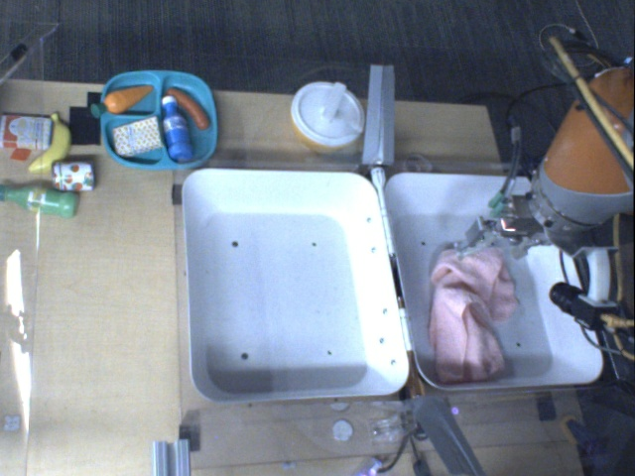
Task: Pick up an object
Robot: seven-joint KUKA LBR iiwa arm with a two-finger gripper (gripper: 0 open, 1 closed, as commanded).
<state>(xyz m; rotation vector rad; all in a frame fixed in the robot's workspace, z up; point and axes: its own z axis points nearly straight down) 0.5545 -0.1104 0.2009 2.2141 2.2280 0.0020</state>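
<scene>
Pink cloth lay crumpled in the right bin, bunched toward its middle w/ the upper end near the tool. We saw the tool low over that upper edge, at or just above the fabric; we couldn't tell if it was apart or together, nor if any cloth sat in it. We judged the arm sat there b/c the cloth was the one pickable thing in reach, and a raised fold gives an easy grip. Left bin lay beside it. On the desk well apart: blue tray w/ toy food, white lid, banana, can, green bottle. Nothing blocked the way.
</scene>
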